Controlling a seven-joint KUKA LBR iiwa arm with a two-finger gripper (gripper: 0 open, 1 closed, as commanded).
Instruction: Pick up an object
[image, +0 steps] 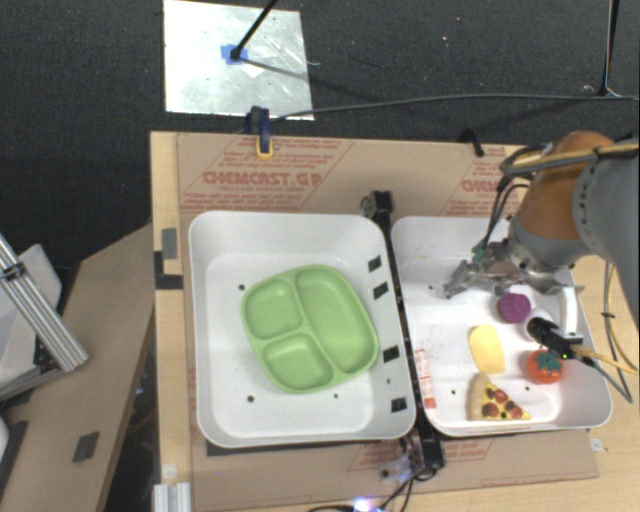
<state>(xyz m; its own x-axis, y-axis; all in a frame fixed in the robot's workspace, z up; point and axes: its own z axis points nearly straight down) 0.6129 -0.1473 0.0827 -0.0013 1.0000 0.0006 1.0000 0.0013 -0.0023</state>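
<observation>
1. Nearest the lens, two shallow white plastic bins (215, 300) sat side by side.
2. The green three-compartment plate (308, 327) lay in the left bin.
3. The two-finger metal gripper (462, 279) hung splayed open over the right bin (nothing between its fingers).
4. A yellow block (487, 349), pizza slice (495, 400), red tomato (545, 365) and purple ball (514, 306) lay nearby.

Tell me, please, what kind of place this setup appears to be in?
Probably a robotics lab test bench: a robot arm reaches over two white bins, toy foods like a pizza slice lie inside, on bare cardboard.
</observation>
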